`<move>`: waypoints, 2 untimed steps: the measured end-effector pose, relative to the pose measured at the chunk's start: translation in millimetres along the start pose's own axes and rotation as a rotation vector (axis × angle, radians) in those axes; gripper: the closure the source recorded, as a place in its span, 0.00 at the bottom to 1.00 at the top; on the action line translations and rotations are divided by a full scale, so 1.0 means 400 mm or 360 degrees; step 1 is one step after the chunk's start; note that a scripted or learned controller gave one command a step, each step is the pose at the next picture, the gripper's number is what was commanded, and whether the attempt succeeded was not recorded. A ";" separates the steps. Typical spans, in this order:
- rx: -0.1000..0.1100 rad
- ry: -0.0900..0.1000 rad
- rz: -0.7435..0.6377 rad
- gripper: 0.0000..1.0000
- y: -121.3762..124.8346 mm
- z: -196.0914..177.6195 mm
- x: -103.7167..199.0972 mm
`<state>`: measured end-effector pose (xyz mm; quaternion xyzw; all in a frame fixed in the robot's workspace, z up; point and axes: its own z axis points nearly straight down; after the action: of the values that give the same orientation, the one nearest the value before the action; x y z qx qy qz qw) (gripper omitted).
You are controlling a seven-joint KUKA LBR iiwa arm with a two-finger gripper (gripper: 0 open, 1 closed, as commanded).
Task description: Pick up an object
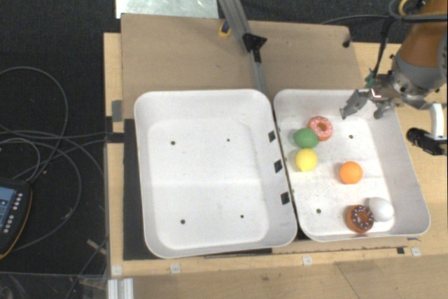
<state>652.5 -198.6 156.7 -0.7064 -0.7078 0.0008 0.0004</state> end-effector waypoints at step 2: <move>-0.0012 -0.0002 -0.0001 1.00 -0.016 0.095 0.013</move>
<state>646.1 -193.5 118.7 -0.7061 -0.7081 -0.0015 -0.0027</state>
